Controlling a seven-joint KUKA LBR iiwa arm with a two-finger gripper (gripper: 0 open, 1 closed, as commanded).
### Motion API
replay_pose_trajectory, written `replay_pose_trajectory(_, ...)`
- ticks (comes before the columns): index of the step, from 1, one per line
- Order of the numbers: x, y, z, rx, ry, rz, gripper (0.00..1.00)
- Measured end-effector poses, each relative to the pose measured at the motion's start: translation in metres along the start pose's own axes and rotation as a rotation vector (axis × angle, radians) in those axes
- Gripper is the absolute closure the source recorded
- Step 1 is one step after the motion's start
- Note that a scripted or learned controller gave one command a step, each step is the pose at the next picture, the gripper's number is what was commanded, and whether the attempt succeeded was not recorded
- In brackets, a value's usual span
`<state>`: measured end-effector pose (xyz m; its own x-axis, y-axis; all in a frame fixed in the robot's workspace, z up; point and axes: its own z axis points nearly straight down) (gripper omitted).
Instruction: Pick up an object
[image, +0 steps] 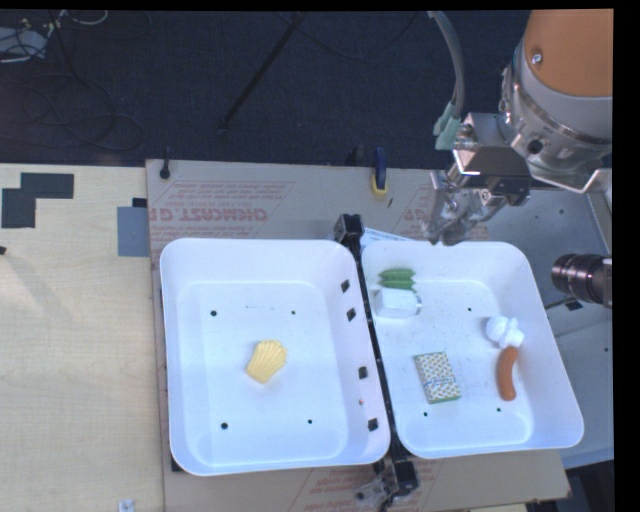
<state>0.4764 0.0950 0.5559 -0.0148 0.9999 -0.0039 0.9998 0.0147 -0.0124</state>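
Note:
My gripper (457, 228) hangs over the far rim of the right bin (545, 300), above and to the right of a green object (397, 277) that lies on a white piece (398, 300). Nothing shows between or below its fingers. Further objects in the right bin are a patterned green-and-white block (437, 377), an orange sausage-shaped item (508, 373) and a small white object (501, 329). In the left bin (185, 300) rests a yellow ridged piece (265, 361).
A black divider with clips (362, 345) runs between the two bins. The bins stand on a brown board (250, 205). A dark cylindrical fixture (583, 277) juts in just right of the right bin.

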Motion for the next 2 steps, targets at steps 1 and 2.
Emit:
replay_pose_trajectory(1,0.001,0.000,-0.009,0.005,-0.001,-0.007,1.00)
replay_pose_trajectory(2,0.072,0.000,0.020,-0.005,0.002,0.008,1.00)
